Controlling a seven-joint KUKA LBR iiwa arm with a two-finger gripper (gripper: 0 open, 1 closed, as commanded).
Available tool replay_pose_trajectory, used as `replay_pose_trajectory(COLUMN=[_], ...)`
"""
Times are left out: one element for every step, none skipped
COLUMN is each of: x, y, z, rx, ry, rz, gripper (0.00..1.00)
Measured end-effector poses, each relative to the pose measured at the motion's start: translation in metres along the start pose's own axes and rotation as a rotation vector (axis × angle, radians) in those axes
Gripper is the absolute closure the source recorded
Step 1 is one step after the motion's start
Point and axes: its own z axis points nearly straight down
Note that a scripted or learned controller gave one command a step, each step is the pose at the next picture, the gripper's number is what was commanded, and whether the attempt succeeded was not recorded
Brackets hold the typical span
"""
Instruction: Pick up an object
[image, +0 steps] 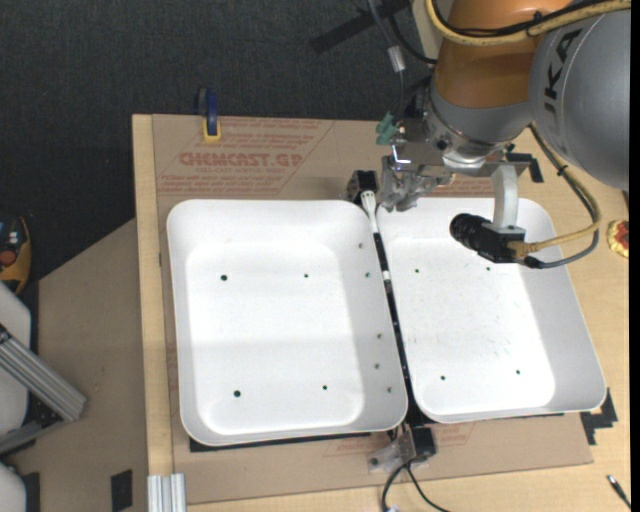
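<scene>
The gripper (400, 185) is seen at the far corner of the right bin (560, 330), beside the left bin (190, 300). Whether the jaws are parted cannot be told. No object is made out, so nothing may be grasped.

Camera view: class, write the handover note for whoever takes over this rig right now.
End effector: over the far corner of the right bin, beside the seam with the left bin; open or shut cannot be told.
A dark part hangs over the right bin, seemingly arm hardware.
Done: no pick confirmed.
Left: locate an object, grasp it, lift it.
</scene>
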Motion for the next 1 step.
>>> replay_pose_trajectory(x=[0.0031], y=[-0.024], z=[-0.0081], rx=[0.0], ry=[0.0], rz=[-0.002], gripper=[1.0])
